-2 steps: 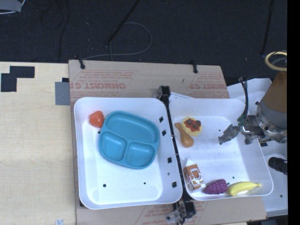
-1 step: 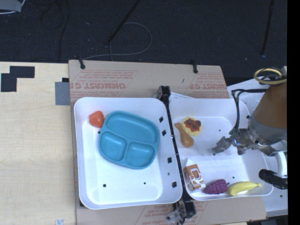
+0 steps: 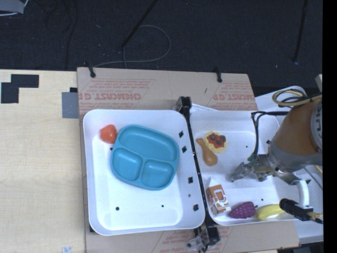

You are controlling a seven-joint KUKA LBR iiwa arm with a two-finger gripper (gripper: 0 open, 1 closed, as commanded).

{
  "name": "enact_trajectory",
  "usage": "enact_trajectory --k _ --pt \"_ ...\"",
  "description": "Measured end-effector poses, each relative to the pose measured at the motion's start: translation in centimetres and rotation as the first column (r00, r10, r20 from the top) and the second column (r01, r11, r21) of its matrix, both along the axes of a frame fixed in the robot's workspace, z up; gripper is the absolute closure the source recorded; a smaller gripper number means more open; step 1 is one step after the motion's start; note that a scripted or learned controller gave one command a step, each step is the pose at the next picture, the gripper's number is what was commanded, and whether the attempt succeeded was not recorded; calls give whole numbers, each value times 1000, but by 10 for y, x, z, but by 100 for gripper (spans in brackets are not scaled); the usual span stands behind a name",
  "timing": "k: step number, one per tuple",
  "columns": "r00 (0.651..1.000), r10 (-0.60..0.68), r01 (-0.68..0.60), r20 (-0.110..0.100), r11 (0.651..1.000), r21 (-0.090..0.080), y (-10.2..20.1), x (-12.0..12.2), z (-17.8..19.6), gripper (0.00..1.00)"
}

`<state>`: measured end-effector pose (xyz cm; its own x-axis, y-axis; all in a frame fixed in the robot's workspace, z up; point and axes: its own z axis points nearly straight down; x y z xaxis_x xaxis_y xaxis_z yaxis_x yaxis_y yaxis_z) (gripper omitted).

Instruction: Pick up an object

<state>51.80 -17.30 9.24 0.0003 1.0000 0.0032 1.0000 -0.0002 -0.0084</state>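
Note:
My gripper [image 3: 233, 176] hangs low over the middle of the right bin [image 3: 239, 128], with its fingers pointing left and nothing seen between them. To its upper left lie a brown toy drumstick [image 3: 207, 153] and a small pizza slice [image 3: 216, 140]. Along the bin's near edge sit an orange and white carton [image 3: 217, 198], a purple bunch of grapes [image 3: 241, 210] and a yellow banana [image 3: 269, 212]. The gripper touches none of them.
The left bin [image 3: 100, 204] holds a blue divided plate [image 3: 144, 156] and a red tomato [image 3: 108, 134] at its far left corner. A black divider [image 3: 193, 162] separates the bins. The grey and orange arm [image 3: 297, 136] covers the right bin's right side.

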Motion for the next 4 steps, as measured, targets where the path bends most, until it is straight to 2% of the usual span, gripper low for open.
enact_trajectory --k 1,2,3,4 --pt "1000 -6 6 3 1000 -1 -2 1 13 100" --pt "1000 -5 5 10 1000 -4 -12 -5 66 100" --pt "1000 1 -1 12 1000 -5 -18 3 124 100" --pt "1000 1 -1 9 1000 -3 -19 4 143 100"
